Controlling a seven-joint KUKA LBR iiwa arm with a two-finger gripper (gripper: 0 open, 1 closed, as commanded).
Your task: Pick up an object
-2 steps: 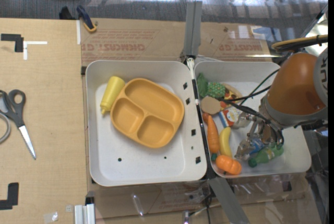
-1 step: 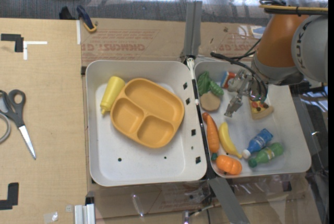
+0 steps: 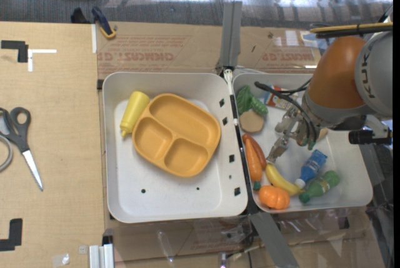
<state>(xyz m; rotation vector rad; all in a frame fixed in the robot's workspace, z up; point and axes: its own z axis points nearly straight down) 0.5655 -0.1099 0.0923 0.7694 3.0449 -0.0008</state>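
Cardboard-lined bench, two shallow white plastic bins (image 3: 112, 154) side by side: my pincer (image 3: 284, 138) hangs spread and ungripping over the right-hand one. Just below it lies the smooth yellow plastic banana (image 3: 281, 180), long axis slanting down-right, between the glossy orange carrot (image 3: 253, 157) and the small blue bottle (image 3: 312, 167).

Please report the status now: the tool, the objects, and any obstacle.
Tool open, nothing between its fingers, low over right bin. Banana, carrot and blue bottle lie close around it, untouched. No obstacle seen.
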